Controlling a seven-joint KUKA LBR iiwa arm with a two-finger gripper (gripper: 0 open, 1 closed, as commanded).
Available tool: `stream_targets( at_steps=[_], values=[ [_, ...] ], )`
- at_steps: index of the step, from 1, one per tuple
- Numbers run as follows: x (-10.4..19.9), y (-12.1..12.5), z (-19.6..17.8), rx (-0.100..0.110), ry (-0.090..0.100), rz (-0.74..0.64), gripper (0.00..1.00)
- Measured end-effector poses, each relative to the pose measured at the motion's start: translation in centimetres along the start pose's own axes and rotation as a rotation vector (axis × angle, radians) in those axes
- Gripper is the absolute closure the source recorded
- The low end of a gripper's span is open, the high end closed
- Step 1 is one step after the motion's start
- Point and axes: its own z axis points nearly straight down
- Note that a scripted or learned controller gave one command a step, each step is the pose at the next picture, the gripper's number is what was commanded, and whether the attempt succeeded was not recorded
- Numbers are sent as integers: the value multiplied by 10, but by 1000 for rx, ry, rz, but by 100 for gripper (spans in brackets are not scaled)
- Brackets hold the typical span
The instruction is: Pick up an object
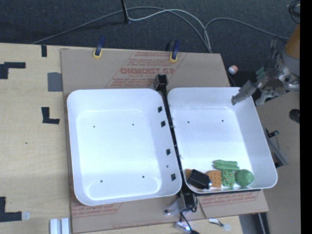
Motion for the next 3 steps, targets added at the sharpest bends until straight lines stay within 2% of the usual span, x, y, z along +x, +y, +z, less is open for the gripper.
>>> stream_targets(
  at_steps=[1, 2, 3],
  values=[
    [-9, -80, 83, 9, 2, 4, 0],
    [9, -82, 64, 0, 0, -81, 0],
    [-1, -79, 93, 2, 1, 0, 0]
  ],
)
